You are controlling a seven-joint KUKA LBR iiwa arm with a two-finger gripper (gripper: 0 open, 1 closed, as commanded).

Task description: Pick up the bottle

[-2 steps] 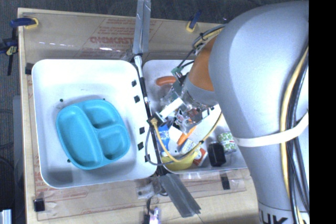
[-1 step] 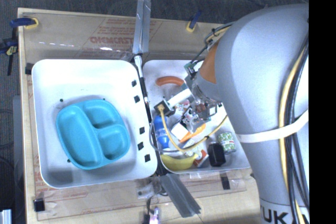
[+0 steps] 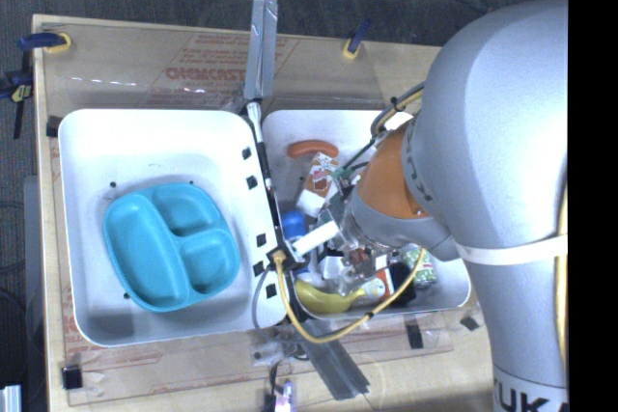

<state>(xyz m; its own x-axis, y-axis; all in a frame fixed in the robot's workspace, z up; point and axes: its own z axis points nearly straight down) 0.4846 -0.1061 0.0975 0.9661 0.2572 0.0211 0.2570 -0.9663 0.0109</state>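
I am seeing the arm (image 3: 502, 169) bulking in from the right, its grey body covering much of the right bin (image 3: 290, 132) and its orange band sitting just above the wrist. The table (image 3: 145, 63) is carrying both white bins side by side, with a metal bar lying along the divide between them. The left bin (image 3: 87, 150) is holding a blue tray (image 3: 172, 246) with three compartments, lying flat and slightly turned. In the right bin, the claw (image 3: 352, 260) is hanging low over a crowded heap of things near the front wall; I cannot tell whether it is released or clenched, since the wrist and cables are hiding it. The bottle (image 3: 317, 183) is lying in the right bin just left of the wrist, its white cap end pointing toward the front and its printed label facing up, apart from the claw as far as I can see. A banana (image 3: 323, 299) is resting against the front wall below the claw. A sausage (image 3: 312, 150) is lying toward the back of that bin, just beyond the bottle. A small blue object (image 3: 293, 227) is sitting beside the bottle's cap, near the divide.
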